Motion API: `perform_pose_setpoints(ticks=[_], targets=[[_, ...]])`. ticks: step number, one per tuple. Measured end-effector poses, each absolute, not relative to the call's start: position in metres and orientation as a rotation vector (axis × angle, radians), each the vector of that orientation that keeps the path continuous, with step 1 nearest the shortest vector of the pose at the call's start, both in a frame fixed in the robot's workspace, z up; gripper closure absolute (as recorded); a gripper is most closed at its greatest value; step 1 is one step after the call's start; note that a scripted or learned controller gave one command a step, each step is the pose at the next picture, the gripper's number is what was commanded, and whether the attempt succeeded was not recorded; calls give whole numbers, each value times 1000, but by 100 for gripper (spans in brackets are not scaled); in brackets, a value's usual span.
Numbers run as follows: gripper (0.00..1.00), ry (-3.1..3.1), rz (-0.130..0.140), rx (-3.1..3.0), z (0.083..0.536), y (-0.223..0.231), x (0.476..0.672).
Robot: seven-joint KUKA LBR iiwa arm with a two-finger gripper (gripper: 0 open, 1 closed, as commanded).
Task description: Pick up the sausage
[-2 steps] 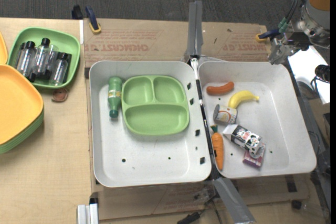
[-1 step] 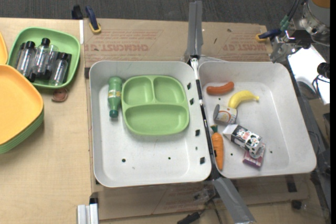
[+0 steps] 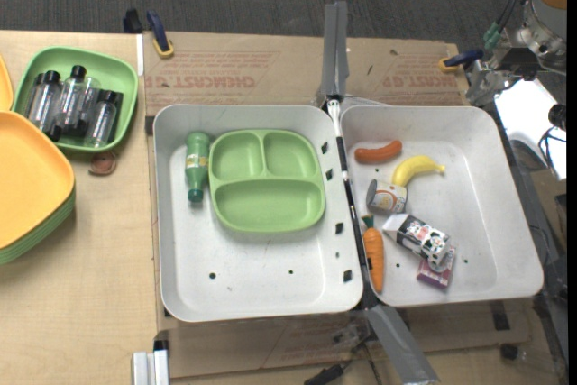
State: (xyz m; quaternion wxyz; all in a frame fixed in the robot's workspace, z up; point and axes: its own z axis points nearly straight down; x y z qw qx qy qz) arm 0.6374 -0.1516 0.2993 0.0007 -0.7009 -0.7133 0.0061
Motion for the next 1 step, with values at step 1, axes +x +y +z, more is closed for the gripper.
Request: perform_pose_setpoints(ticks=[1], targets=[[100,-1879,5,-2515,207,-153,658]])
